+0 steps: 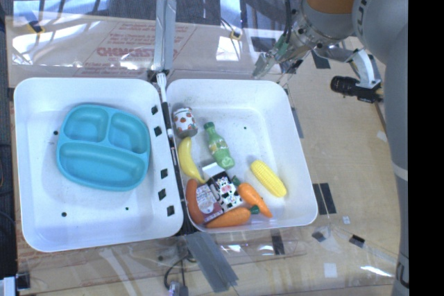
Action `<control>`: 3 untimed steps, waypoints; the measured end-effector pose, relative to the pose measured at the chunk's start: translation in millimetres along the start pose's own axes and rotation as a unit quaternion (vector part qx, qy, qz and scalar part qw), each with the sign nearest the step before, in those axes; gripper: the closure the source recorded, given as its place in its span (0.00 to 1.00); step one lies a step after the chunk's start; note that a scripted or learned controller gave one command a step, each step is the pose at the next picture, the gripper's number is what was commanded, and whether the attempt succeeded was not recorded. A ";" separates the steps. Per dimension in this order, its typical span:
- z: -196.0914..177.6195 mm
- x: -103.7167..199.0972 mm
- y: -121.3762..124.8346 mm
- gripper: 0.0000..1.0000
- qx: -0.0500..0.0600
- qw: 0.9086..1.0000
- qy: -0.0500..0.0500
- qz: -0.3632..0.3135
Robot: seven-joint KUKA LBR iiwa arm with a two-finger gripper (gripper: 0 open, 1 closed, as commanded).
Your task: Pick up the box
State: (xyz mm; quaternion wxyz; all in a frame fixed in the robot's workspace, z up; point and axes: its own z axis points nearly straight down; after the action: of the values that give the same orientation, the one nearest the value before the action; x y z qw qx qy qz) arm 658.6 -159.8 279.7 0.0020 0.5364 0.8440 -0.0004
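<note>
Hovering beyond the right white bin's [295, 125] far rim, fingers [267, 66] state untellable; crowded carrots [232, 217] risk snagging the small cow-patterned box [225, 192].

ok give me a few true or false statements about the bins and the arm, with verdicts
1. The blue tray lies in the left bin. True.
2. The box sits in the left bin beside the tray. False: it lies in the right bin, near the front, against the carrots.
3. The gripper holds the box. False: it is above the right bin's far rim, apart from the box.
4. The corn lies to the right of the green bottle. True.
5. The banana rests on the tray. False: it lies in the right bin by the left wall.
</note>
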 end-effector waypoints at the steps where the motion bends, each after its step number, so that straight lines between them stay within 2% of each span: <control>1: -10.7 0.0 0.8 1.00 0.000 1.000 0.000 -0.002; 2: 37.0 5.4 0.2 1.00 0.002 0.998 0.002 0.056; 3: 26.4 5.4 1.0 1.00 0.002 0.999 0.002 0.053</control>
State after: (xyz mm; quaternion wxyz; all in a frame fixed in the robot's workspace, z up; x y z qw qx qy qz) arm 657.4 -154.6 253.3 -0.0006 0.5805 0.8143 -0.0010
